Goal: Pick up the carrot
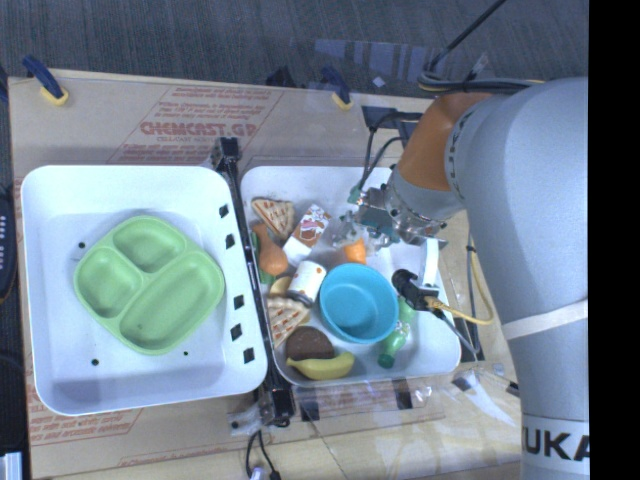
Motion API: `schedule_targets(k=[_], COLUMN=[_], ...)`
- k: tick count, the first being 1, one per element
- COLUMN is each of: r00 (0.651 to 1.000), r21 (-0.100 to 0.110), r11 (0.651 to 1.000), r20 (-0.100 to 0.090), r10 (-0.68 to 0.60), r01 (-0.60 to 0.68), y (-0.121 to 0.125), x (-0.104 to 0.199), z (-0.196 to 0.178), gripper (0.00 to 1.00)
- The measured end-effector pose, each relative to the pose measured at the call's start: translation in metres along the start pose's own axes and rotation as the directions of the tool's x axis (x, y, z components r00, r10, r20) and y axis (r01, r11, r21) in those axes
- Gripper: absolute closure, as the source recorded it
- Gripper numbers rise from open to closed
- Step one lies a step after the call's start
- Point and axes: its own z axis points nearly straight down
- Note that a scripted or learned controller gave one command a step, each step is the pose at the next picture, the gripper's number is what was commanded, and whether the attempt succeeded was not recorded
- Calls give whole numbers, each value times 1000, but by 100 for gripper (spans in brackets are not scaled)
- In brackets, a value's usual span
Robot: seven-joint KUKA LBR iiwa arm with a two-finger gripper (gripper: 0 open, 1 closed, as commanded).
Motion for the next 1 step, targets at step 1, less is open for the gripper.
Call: schedule_targets(k=[1], r00=[840], r21=[-5], r11=[840], r20=[-6], r10=[543], r01=[-543], y=[-49], x=[-14], z=[-45], gripper=[100])
